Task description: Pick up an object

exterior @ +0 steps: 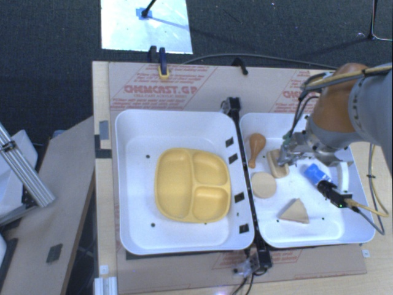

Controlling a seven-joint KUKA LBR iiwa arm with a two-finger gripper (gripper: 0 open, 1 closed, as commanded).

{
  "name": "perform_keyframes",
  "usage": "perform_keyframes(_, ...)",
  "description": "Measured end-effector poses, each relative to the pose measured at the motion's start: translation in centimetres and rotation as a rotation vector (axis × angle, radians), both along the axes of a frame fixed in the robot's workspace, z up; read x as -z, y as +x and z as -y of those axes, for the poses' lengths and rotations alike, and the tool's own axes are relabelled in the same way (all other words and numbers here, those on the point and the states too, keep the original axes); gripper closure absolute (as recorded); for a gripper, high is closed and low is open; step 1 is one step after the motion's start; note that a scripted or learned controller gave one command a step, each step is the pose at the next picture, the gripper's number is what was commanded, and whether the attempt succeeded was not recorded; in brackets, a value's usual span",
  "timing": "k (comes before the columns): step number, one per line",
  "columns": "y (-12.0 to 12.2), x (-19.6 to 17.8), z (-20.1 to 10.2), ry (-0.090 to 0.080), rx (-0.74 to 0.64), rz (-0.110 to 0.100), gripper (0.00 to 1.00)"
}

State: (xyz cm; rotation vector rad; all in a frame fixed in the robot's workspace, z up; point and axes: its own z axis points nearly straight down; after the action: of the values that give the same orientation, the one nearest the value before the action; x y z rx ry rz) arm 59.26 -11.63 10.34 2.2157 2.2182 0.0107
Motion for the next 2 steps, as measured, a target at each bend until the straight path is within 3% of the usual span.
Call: perform_keyframes(2,-0.2,-11.7,0.5,-0.002,-0.003,-0.002,1.0)
